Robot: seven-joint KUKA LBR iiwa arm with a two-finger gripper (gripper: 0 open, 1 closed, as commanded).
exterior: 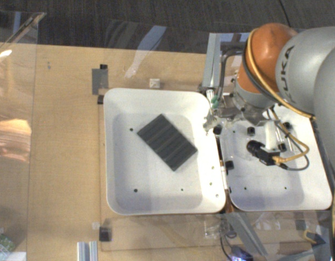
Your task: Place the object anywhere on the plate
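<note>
A dark grey ribbed rectangular plate (167,142) lies flat and turned at an angle in the upper middle of the left bin (124,194). My gripper (221,118) hangs under the wrist at the upper left corner of the right bin (298,197), right beside the rim between the two bins. The arm's grey body and orange band (265,48) cover it from above. A small greenish bit (210,97) sits just above it at the left bin's top right corner; what it is cannot be made out.
Black and yellow cables (273,151) from the wrist hang over the right bin's middle. A metal bracket (213,58) stands behind the bins. A small black block (100,80) is on the bench at the left bin's far left corner.
</note>
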